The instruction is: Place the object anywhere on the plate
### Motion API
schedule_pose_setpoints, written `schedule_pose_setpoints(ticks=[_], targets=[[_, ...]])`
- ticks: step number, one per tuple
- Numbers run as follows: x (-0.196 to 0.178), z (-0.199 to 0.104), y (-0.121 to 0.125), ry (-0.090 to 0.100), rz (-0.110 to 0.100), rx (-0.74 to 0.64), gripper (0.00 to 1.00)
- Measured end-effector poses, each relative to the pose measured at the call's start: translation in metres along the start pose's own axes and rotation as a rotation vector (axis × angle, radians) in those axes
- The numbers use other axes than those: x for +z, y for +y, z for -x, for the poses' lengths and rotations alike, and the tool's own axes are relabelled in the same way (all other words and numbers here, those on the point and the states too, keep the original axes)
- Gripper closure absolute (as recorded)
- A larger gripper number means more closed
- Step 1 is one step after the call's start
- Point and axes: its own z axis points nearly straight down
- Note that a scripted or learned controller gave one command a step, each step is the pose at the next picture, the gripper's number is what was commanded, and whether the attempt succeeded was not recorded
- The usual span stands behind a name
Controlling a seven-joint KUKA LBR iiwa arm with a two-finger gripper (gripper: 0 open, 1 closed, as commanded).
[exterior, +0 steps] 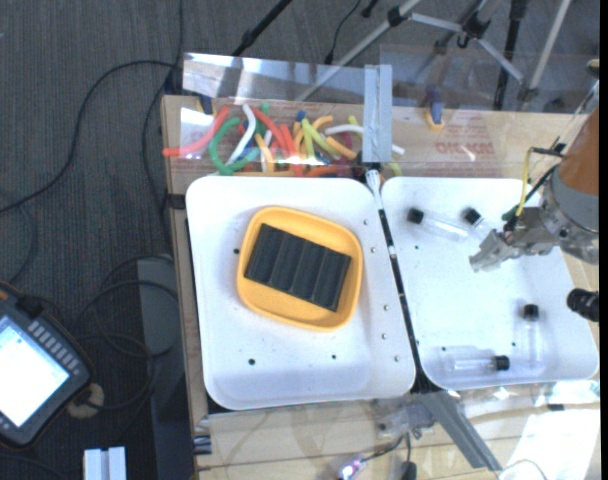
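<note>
1. Plate (252, 286), yellow and rimmed, lay in the left bin (214, 368) with a dark ribbed insert (298, 263) covering its floor. Nothing else rested on it.
2. Coloured tubing (274, 138) lay heaped behind the bins, apart from the work.
3. Right bin (429, 298) held several clear vials with black caps. One lay near the back (436, 224), one along the front edge (474, 363), one upright-looking at the right (530, 330). A loose cap (471, 215) sat close by the back vial.
4. Which vial was the object could not be told. All stood well apart from the plate.
5. Handling, as judged: light, stiff, smooth plastic or glass, likely slippery and prone to roll. Best grasp would be across the barrel at mid-length, not at the cap.
6. Gripper (487, 256) hung over the right bin, between the back vial and the right-hand one, pointing left and downward. No object was seen in it; whether it was open or closed could not be told.
7. Arm entered from the right, wrist low.
</note>
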Motion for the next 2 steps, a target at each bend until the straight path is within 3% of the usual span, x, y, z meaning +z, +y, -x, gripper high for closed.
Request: schedule_pose_setpoints(ticks=[1, 2], targets=[[0.050, -0.051, -0.050, 0.002, -0.004, -0.056, 1.00], [0.016, -0.106, -0.047, 0.000, -0.002, -0.257, 1.00]])
